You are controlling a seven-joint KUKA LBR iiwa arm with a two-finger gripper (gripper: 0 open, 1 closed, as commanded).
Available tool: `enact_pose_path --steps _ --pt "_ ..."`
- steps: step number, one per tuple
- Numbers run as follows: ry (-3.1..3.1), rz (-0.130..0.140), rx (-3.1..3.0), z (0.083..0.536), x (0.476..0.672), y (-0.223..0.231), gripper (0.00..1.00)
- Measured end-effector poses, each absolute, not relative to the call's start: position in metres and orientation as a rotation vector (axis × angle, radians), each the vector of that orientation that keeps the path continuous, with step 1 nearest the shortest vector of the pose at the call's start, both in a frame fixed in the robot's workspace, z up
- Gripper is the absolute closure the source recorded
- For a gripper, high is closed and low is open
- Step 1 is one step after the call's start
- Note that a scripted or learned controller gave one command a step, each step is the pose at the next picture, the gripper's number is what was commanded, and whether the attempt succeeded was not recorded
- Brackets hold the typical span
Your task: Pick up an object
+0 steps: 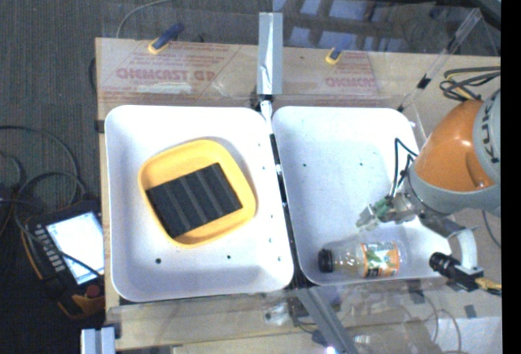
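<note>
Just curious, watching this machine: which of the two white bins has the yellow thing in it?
The left bin, farther from the arm. A yellow dish with a black ribbed block lies there; the right bin holds a bottle on its side.

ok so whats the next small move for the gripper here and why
Probably a short drop toward the near wall of the right bin, onto the bottle. The gripper sits just above and beyond the bottle, which lies on its side along that wall with its dark cap pointing left, and nothing is between the fingers. The yellow dish is over in the left bin, much farther off.
</note>
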State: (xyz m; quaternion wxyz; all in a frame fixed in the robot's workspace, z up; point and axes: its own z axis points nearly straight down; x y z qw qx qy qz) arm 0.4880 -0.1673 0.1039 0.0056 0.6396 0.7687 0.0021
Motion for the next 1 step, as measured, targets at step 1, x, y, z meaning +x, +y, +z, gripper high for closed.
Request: enact_pose_path --steps 1 --pt "2.406 0.006 2.003 0.1039 0.4879 -0.1672 0.00"
